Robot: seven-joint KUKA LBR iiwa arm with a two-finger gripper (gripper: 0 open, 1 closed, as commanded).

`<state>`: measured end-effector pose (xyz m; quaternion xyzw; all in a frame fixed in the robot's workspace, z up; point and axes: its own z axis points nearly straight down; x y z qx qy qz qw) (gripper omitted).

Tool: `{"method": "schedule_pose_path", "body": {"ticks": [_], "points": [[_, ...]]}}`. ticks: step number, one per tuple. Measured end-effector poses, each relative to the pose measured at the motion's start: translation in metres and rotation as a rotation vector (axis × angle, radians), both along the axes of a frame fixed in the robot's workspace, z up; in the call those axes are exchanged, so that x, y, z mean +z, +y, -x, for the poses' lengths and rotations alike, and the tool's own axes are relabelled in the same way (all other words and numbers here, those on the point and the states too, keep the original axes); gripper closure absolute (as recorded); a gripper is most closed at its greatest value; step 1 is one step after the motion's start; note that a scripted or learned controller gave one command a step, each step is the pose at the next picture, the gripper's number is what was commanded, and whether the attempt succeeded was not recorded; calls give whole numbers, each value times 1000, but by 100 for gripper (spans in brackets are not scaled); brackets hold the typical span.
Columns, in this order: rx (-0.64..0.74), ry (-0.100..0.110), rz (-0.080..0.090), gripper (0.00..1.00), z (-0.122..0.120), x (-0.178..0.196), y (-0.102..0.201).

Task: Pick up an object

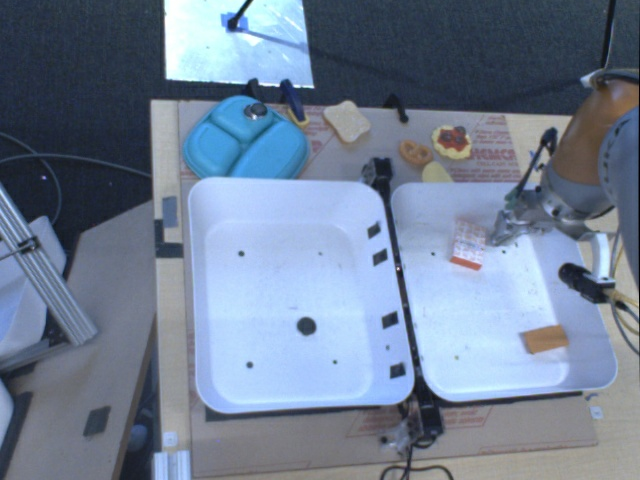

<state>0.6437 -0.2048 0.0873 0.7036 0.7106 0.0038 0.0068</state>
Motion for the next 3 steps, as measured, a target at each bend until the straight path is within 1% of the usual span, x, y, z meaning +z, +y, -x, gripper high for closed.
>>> {"method": "schedule_pose_path", "body": {"ticks": [1,2,3], "points": [[-4,7,-3,0,4,0,-1],[0,8,-3,0,-28,-1,56],[-17,6,1,0,130,2,-7]]}}
